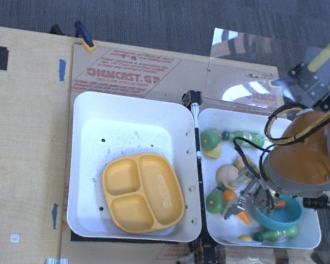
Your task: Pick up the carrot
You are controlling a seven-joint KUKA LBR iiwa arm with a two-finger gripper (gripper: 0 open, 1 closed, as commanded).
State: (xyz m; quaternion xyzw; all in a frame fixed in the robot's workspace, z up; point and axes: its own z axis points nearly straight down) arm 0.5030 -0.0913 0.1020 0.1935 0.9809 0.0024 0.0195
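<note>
Where the claw (241,205) reaches down, the carrot (242,215) lies just beneath

The right bin (313,239) is largely covered by the arm (305,154), so its far right wall and much of its floor are hidden. The blue bowl (283,213) is partly concealed behind the gripper (244,205), and whether anything is held between the fingers cannot be told. The carrot (237,214) is seen only in part under the gripper. The arm is cut off by the right edge. The small toys around it are too crowded to be identified.
</note>
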